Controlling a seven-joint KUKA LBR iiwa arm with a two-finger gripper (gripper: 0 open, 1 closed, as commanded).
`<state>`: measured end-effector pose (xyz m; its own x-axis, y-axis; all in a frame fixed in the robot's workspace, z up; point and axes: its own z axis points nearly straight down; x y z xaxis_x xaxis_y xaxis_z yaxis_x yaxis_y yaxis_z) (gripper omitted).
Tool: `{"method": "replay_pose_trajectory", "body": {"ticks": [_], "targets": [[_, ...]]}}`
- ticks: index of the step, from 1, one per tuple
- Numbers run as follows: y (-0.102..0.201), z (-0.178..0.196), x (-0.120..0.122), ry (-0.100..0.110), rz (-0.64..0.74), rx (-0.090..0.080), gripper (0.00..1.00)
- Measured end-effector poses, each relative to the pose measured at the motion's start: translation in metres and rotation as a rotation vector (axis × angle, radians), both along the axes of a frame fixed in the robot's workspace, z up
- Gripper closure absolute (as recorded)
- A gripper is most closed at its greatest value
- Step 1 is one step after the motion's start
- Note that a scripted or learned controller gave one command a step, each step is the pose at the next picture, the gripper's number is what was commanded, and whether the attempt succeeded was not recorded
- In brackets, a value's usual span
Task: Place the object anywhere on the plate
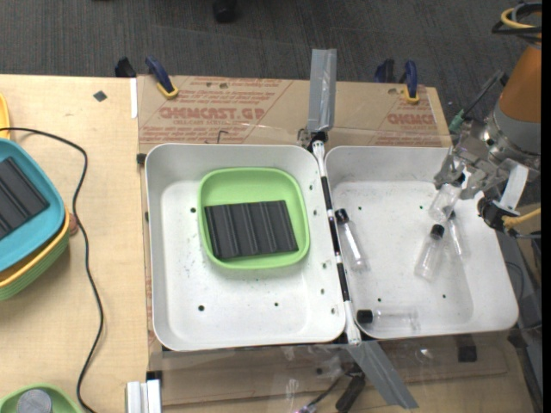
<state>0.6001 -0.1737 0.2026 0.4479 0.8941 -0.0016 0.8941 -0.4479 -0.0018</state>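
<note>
**A:** Camera view had the tool (448,198) low over the right bin (405,312), at its far right side. Could you read its fingers?

**B:** No, I couldn't tell whether they were open or closed. A clear plastic tube (433,246) with a dark cap sat just below it, apparently touching, but nothing showed it pinched.

**A:** And the green plate (297,192)?

**B:** In the left bin (172,308), well apart, with a dark ribbed insert (251,229) on it.

**A:** What worried you?

**B:** The tube looked slick and round, so it might have rolled or slipped free. Two similar tubes (349,237) lay nearby, one by the divider, one at the near edge (389,319). The carry also had to clear the rims.
</note>
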Motion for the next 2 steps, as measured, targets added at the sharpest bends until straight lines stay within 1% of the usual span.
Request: {"method": "replay_pose_trajectory", "body": {"ticks": [1,2], "targets": [[0.000,0.000,0.000,0.000,0.000,0.000,0.00],[-0.012,0.088,-0.025,0.001,-0.245,-0.002,0.00]]}}
